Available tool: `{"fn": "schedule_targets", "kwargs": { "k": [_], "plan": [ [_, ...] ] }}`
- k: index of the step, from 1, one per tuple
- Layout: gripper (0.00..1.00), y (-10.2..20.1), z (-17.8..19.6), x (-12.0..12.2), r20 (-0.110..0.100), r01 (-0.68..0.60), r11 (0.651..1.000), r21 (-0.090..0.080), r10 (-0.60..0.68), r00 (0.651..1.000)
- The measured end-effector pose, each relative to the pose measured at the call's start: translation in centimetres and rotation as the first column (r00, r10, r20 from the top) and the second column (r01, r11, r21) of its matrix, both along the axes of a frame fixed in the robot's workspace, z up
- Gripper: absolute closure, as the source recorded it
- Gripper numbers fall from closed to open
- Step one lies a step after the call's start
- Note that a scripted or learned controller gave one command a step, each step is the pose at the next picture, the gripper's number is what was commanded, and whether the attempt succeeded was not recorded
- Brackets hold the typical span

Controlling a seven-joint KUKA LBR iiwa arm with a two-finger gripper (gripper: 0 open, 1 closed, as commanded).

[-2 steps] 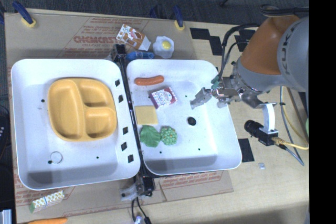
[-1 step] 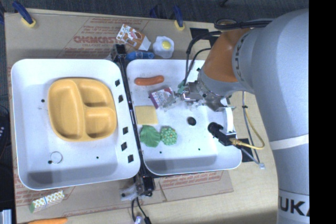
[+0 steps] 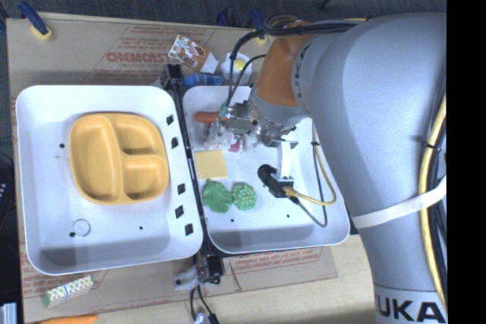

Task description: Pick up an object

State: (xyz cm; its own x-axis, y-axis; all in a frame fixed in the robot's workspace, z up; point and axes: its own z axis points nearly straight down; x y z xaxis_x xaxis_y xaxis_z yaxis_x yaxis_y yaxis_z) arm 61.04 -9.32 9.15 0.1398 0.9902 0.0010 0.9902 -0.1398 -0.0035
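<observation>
1. Claw [image 3: 237,125] low in right white shallow bin [image 3: 323,228]; opening: cannot tell.
2. Just below claw: pale yellow square block [image 3: 212,163], green leafy toy [image 3: 217,196], green bumpy ball [image 3: 244,196].
3. Left white bin [image 3: 38,163] holds yellow compartment tray [image 3: 118,157].
4. Cardboard-covered surface [image 3: 114,49] underneath.

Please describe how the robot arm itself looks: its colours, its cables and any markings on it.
The arm is thick, rounded and light grey, with an orange band above the wrist. Black letters "UKA" mark its base. A white strap wraps the body, and black and yellow cables run near the gripper.
</observation>
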Motion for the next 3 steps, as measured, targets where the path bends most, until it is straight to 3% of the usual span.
{"fn": "schedule_targets", "kwargs": {
  "k": [1,2,3],
  "plan": [
    [0.00,-1.2,-0.1,-6.2,-0.006,0.610,0.792,-0.003,-0.610,0.792],
    [0.00,1.6,10.1,1.5,0.000,0.552,0.834,-0.001,-0.552,0.834],
    [0.00,0.1,6.2,-1.8,-0.002,-0.085,0.996,0.000,0.085,0.996]
  ]
}}
